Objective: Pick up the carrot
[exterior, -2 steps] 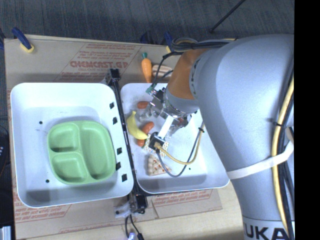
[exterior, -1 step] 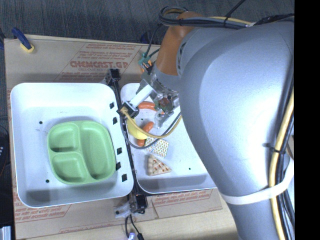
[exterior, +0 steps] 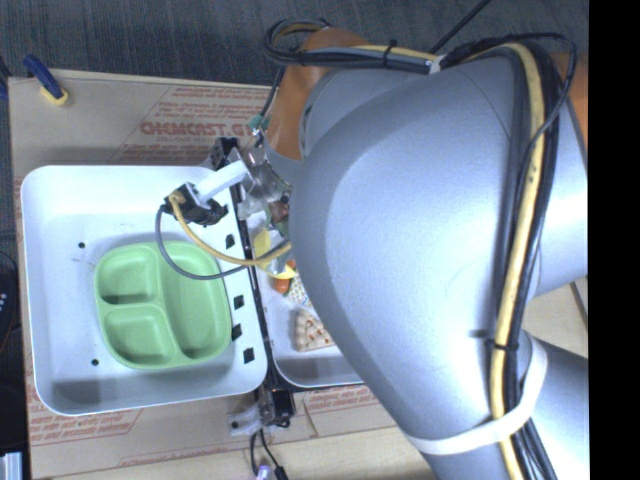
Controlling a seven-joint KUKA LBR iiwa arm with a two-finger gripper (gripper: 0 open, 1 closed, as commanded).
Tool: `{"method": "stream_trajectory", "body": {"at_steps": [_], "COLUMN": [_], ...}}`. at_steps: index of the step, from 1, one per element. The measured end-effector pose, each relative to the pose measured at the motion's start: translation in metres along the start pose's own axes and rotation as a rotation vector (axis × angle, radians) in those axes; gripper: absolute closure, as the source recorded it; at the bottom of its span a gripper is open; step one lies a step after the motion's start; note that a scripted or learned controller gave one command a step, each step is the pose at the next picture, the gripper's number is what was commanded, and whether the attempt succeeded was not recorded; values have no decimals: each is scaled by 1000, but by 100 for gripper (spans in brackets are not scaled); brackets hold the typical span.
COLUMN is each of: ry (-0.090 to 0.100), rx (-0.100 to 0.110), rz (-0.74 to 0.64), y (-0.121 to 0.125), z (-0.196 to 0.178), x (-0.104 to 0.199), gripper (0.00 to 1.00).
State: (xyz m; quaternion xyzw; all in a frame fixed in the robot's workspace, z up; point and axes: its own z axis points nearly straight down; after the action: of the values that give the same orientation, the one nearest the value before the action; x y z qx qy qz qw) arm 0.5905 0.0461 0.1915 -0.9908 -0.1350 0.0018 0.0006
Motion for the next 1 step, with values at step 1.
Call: {"method": "stream_trajectory", "body": {"at_steps": [1], "ry": [1], "rx": [8], "rz": [-35], "y": [-37], "z": [56], "x": [5], "gripper": [0]}}
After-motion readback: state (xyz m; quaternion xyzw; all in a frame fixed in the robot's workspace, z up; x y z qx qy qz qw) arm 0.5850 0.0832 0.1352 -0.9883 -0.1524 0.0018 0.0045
